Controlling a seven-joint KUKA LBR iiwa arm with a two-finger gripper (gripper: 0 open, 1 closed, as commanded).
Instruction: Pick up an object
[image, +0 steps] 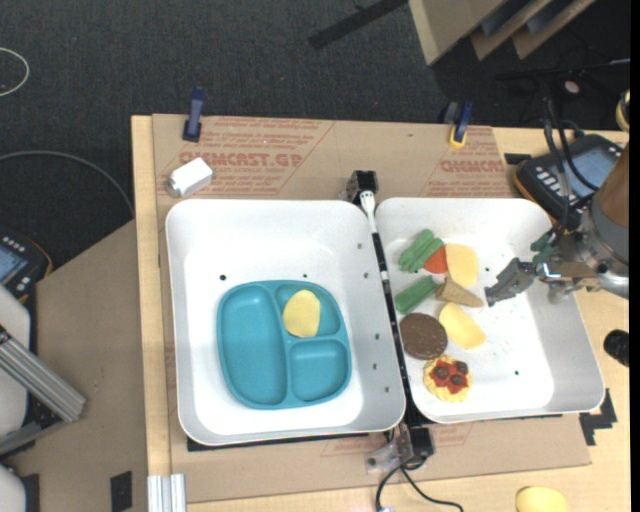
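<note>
Hovering claw (503, 283) | beside toy food (461, 265) | right bin (560, 385) floor bare at right

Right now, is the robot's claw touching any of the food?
Apart. The camera view shows bare white bin floor between the gripper and the nearest food, the tan wedge; the gripper holds nothing.

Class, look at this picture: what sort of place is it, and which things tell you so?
Probably a robotics lab test bench: two shallow white bins side by side on a clamped cardboard sheet, plastic toy food pieces, and a grey robot arm's pincer.
</note>
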